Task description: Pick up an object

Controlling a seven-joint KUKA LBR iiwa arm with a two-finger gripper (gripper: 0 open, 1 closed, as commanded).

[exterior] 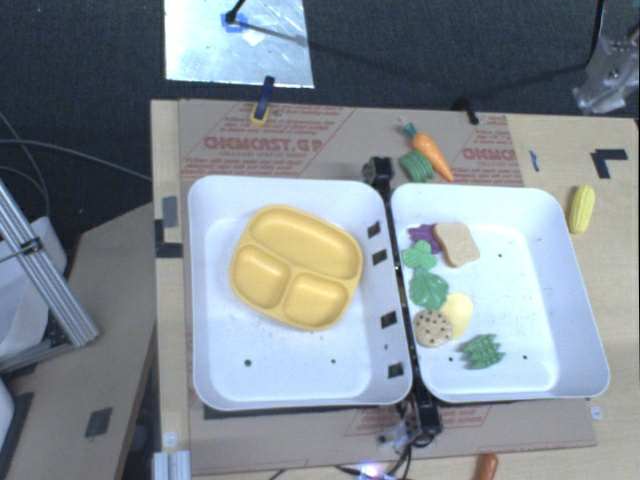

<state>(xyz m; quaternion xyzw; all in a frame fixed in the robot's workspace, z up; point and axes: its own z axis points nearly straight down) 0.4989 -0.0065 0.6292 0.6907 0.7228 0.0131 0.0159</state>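
Tan and crusty at the edges, a toy slice of bread [456,243] lies in the right bin [560,298], up near its left wall. Tucked against the bread's left side there's a purple piece [421,234], too small to name. Just below that, a green leaf [418,258], and under it a bigger green leaf [429,289], the two nearly touching. Further down, a chocolate-chip cookie [432,327] rests against a pale yellow piece [458,313]. And a little apart, toward the near wall, a ridged green vegetable [482,350] sits alone. All seven crowd the bin's left half.

Across the divide, the left bin [215,368] carries a yellow divided plate [297,267] with three compartments, set at a slant.

Out past the bins now: a toy carrot [432,155] lies on the cardboard sheet [300,140] just beyond the right bin's far edge, a small green piece [416,166] touching it. A yellow corn cob [581,208] sits off the right bin's right rim. Beyond the bench, a silver foil sheet [238,28] lies flat on the dark carpet.
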